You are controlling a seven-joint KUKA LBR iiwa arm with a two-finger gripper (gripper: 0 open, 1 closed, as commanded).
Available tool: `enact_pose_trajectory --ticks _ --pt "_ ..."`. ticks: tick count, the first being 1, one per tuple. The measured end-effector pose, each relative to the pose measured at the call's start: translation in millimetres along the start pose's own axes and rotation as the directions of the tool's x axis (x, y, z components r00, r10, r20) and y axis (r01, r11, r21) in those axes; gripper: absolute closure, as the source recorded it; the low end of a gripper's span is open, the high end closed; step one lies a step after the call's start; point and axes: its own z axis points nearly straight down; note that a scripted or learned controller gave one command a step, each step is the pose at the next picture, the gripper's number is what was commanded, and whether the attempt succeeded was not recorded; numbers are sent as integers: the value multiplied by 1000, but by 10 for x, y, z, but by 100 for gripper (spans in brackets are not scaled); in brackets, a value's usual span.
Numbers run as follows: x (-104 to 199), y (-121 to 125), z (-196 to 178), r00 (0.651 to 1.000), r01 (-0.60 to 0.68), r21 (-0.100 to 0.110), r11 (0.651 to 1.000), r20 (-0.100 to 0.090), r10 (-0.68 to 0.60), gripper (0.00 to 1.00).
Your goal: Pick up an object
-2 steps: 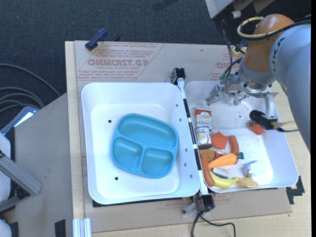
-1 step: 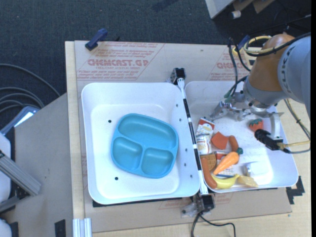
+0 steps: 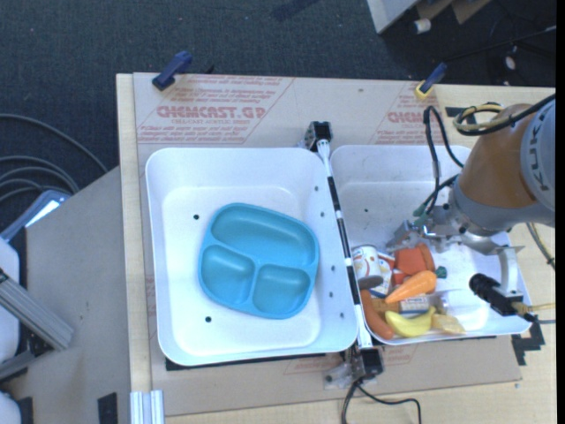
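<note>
The right bin [image 3: 380,170] holds a heap of toy food at its near end. A red-orange block [image 3: 413,260] lies on top, with an orange carrot [image 3: 415,286] and a yellow banana [image 3: 408,323] in front of it. A white piece with red marks [image 3: 366,259] rests against the bin's left wall. My gripper [image 3: 422,233] hangs low over the far edge of the heap, right above the red-orange block. The wrist hides its tips, and nothing can be seen held in it.
In the left bin [image 3: 168,184] lies a blue divided plate [image 3: 258,260]. A thin divider [image 3: 334,203] runs between the bins. The far half of the right bin is bare white floor. My arm [image 3: 503,175] covers that bin's right side.
</note>
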Motion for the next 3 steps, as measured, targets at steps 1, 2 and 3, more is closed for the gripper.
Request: enact_pose_trajectory --ticks 1,2,3 --pt "0 8 -103 1000 0 -3 1000 1 0 100" --pt "0 7 -101 1000 0 -3 1000 1 0 0" --pt "192 -503 26 1000 0 -2 1000 2 0 0"
